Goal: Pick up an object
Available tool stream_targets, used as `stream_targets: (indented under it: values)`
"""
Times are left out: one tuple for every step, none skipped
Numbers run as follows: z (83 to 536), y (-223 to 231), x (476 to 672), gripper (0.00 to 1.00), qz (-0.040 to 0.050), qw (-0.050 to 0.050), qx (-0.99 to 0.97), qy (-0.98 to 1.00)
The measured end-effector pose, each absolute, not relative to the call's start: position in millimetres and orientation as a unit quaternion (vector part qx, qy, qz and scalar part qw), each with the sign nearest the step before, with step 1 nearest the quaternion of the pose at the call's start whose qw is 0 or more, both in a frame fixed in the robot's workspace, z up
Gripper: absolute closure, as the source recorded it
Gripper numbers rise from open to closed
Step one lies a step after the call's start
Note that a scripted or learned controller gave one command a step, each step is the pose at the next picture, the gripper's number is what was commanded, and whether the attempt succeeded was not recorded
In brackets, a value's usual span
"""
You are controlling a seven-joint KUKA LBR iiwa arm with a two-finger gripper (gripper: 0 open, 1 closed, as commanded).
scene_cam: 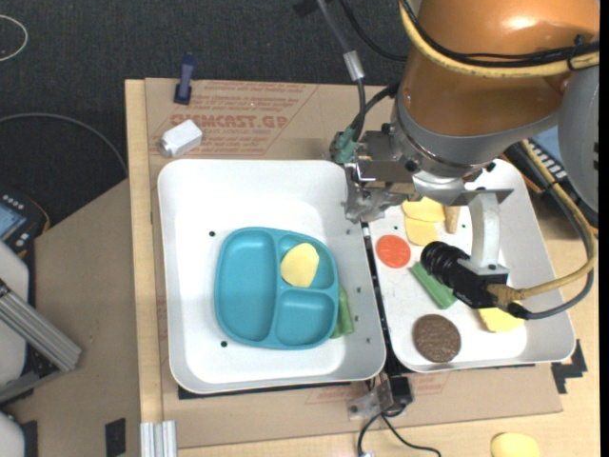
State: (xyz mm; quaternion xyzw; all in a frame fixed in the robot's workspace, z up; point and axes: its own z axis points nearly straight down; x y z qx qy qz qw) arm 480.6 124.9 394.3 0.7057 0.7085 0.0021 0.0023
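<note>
My gripper (445, 213) hangs low over the back of the right bin (550, 272), mostly hidden under the grey and orange wrist. Right beneath it lies a pale yellow piece (422, 227). In the same bin I see an orange-red disc (393, 251), a green stick (433, 286), a brown round disc (437, 338) and another yellow piece (500, 321). The left bin (181, 255) holds a teal divided plate (257, 293) with a yellow oval thing (301, 265) in its upper right compartment. A green strip (343, 312) lies against the plate's right edge.
On the cardboard behind the left bin sit a small white block (181, 138) and a blue clip (185, 79). A yellow thing (514, 443) lies outside the bins at the bottom right. The bulky arm covers the back of the right bin.
</note>
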Motion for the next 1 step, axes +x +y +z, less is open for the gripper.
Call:
stream_targets:
  values:
    - [404.5, 125.4, 481.1, 1.00, 0.0030, 0.003, 0.705, 0.709]
